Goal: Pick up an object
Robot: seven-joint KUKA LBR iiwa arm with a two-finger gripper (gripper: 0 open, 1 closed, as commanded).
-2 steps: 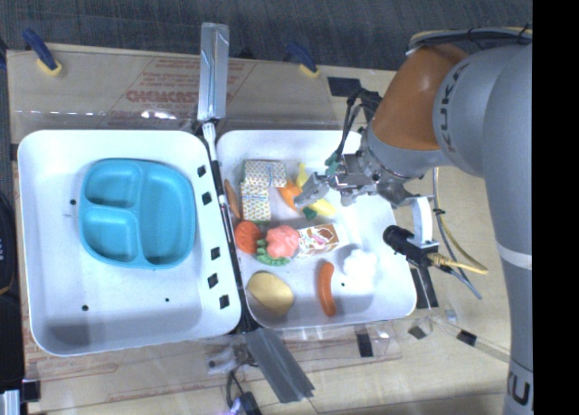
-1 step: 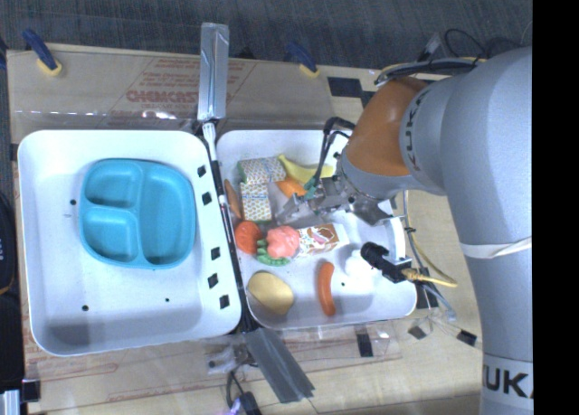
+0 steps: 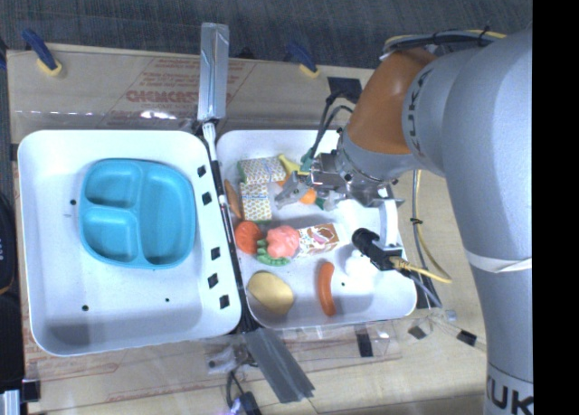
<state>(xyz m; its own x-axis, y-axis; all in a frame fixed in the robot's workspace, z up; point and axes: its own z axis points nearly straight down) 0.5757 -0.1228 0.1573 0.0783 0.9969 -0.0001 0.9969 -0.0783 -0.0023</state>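
My gripper [image 3: 301, 185] hangs low over the upper middle of the right bin [image 3: 398, 300], at the end of the grey arm with the orange band [image 3: 384, 106]. A small orange piece [image 3: 310, 194] lies right against its tip; I cannot see whether it is held. To its left are two patterned boxes [image 3: 261, 171] [image 3: 255, 202] and a yellow piece [image 3: 288, 164]. Below lie an orange-red round item [image 3: 247, 235], a pink lumpy item [image 3: 282, 241] and a printed packet [image 3: 317, 238]. Near the front sit a tan oval [image 3: 270, 292] and an orange sausage shape [image 3: 326, 288].
The left bin [image 3: 45, 314] holds a blue divided tray [image 3: 137, 210]. A black part with a yellow cable [image 3: 373, 249] hangs over the right bin's right side. A metal divider bar [image 3: 213, 70] runs between the bins at the back.
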